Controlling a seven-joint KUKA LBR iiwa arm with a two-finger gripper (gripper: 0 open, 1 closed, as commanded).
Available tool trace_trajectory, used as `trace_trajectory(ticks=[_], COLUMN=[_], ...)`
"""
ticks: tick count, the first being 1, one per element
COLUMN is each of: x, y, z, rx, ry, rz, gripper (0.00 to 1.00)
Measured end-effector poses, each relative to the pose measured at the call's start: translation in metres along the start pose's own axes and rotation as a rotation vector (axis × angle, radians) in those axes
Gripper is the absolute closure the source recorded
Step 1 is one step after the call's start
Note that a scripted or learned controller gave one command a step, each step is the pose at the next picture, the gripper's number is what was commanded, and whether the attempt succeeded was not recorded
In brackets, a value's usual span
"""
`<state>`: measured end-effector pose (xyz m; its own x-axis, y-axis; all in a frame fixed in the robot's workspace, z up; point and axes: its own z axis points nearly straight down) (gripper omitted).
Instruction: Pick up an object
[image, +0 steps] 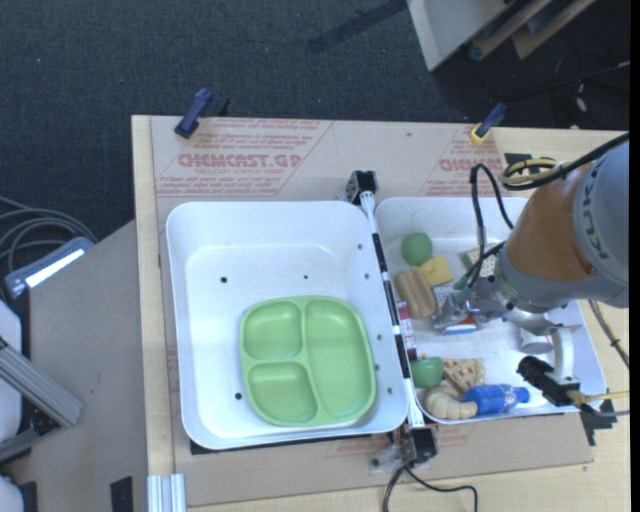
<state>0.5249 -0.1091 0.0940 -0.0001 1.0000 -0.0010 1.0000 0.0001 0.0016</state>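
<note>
The hand (455, 318) hangs low in the right bin (440, 209); I cannot tell its grip. A tan block (415, 293) lies just left of it.

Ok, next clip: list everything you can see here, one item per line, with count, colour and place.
bins: 2, white, side by side on the bench
divided plate: 1, light green, left bin
green ball: 1, right bin, far end
yellow block: 1, right bin, beside the ball
tan block: 1, right bin, by the divider
green round item: 1, right bin, near end
blue bottle: 1, right bin, near edge
clamps: 2, blue, bench's far edge
arm: 1, grey and orange, over right bin
claw: 1, low among the right bin's items
</note>
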Motion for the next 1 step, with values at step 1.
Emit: trace_trajectory(ticks=[1], x=[0.0711], y=[0.0455], z=[-0.1166], rx=[0.001], ry=[0.002], rz=[-0.001], gripper=[1.0])
